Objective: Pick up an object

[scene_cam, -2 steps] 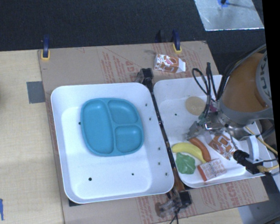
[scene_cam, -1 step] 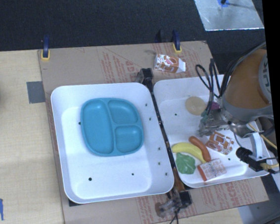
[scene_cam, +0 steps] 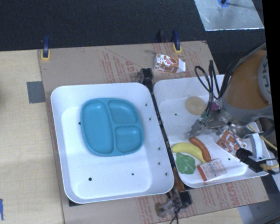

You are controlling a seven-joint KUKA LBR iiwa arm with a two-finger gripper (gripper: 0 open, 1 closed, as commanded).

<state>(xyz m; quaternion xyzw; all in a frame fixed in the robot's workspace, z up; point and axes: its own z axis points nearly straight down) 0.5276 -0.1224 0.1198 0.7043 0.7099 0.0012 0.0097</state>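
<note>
Two shallow white plastic bins sit side by side on a sheet of brown cardboard. The left bin holds one smooth, sky-blue divided plate with three compartments and rounded corners. The right bin holds the loose items: one curved yellow banana, one glossy red-orange sausage lying just beside the banana, one green lumpy leaf-like piece touching the banana's underside, one flat printed packet next to the green piece, one pale tan round disc farther up the bin from the banana, and one red-and-white patterned wrapper to the right of the sausage. A second similar wrapper lies on the cardboard outside the bins. The gripper hangs low over the right bin, just above the sausage and banana, between them and the disc; whether it is released or clenched cannot be told, and no item is seen in it.
</note>
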